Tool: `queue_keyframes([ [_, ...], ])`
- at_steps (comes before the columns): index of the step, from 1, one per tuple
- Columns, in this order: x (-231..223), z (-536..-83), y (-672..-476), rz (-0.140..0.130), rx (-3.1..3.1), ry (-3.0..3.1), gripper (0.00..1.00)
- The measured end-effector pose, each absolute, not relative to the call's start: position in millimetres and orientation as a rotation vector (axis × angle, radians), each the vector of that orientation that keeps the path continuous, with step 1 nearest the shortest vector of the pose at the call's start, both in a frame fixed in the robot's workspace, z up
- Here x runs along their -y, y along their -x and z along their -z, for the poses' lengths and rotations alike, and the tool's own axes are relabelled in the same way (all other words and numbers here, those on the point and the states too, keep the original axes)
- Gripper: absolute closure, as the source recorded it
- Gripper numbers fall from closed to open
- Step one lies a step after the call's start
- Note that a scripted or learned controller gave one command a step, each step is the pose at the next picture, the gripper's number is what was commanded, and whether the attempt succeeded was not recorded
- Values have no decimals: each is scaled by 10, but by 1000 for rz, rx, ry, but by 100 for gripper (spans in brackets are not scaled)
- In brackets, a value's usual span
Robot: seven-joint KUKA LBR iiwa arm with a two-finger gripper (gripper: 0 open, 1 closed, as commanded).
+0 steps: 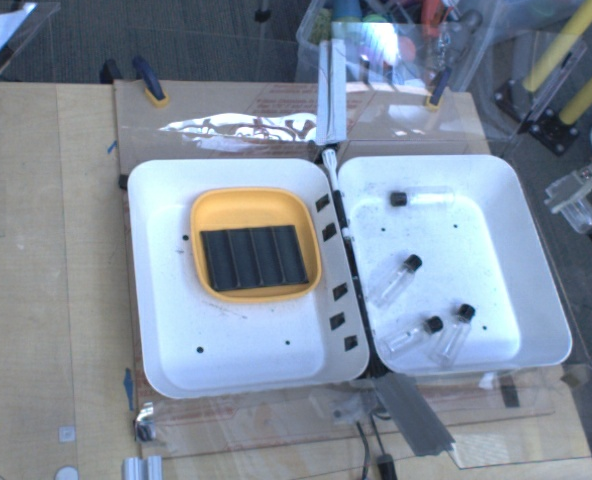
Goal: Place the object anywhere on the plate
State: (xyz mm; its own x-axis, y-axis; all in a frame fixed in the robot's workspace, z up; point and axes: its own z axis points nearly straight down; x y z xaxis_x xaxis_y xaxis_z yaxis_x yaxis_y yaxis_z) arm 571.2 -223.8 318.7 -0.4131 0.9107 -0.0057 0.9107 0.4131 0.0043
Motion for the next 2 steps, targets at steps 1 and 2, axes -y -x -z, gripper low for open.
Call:
queue_keyframes([
  [1,2228,-3628,-5739,-1,-2859,-1283,100],
  [2,2228,-4366,-5715,0,-2992,-924,100],
])
